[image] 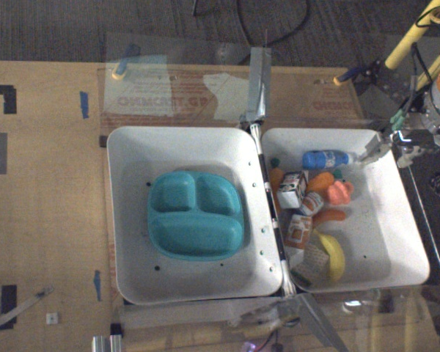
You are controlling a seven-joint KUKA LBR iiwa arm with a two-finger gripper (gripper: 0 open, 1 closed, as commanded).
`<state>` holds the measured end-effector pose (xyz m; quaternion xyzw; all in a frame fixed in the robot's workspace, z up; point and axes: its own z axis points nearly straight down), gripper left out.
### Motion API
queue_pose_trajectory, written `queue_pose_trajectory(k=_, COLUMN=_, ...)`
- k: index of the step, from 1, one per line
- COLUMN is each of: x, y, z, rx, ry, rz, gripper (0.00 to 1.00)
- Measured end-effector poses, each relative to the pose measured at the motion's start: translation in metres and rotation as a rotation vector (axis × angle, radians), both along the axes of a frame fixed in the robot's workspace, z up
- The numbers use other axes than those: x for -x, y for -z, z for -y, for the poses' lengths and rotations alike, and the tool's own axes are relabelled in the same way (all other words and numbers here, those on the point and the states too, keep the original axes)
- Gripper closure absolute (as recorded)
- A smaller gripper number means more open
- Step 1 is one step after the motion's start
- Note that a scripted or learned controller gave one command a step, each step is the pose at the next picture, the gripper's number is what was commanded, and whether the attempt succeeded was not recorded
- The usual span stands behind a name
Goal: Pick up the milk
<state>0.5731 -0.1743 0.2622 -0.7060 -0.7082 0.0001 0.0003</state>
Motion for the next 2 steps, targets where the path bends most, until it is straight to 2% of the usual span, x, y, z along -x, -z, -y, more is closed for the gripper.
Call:
queue_pose_trajectory(k=1, x=-0.055, y=0.097, z=-0.055, rx=0.000, ry=0.032, rz=-0.002, gripper=0.00)
queue_pose_trajectory(k=2, x=-0.051, y=0.077, z=-0.116, rx=-0.001, ry=-0.167, rz=-0.001, gripper=0.00)
